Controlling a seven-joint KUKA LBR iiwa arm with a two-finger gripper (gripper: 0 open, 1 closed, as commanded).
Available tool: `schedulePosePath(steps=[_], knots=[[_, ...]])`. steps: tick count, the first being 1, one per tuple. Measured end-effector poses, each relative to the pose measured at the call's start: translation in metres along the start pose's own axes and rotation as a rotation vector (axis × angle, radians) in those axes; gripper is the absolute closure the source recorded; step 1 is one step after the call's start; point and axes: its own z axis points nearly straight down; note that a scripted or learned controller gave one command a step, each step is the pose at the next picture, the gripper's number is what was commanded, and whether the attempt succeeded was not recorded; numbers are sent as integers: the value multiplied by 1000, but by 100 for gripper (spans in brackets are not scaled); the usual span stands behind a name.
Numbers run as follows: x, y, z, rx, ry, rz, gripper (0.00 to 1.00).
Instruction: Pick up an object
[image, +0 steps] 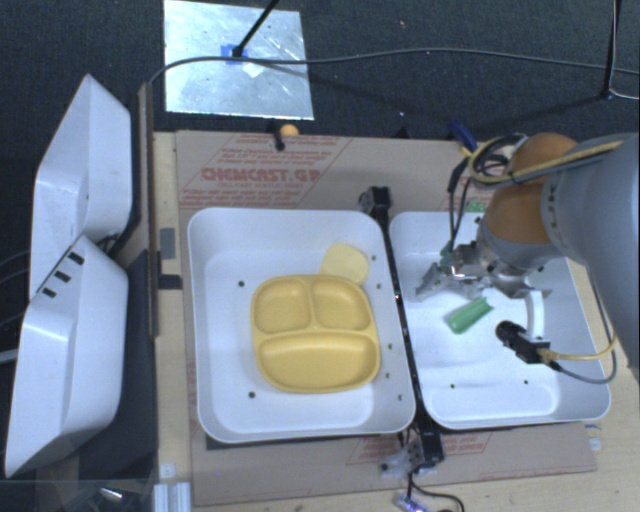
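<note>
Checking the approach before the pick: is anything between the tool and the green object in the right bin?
Nothing visible. The tool hangs just left of and above the green object, which lies alone on the right bin floor.

I'm looking at a robotics lab: white bins (215, 330) sitting on cardboard (270, 170), loose cables (400, 55) trailing over dark carpet (60, 40).

Yellow divided tray (316, 332) in left bin (215, 300), tool (447, 281) near green object (468, 316)
</note>
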Motion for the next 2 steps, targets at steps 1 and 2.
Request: schedulePosePath(steps=[1,2], knots=[[0,2,-13,-5,0,0,100],[-3,-7,-67,-8,-1,0,100]])
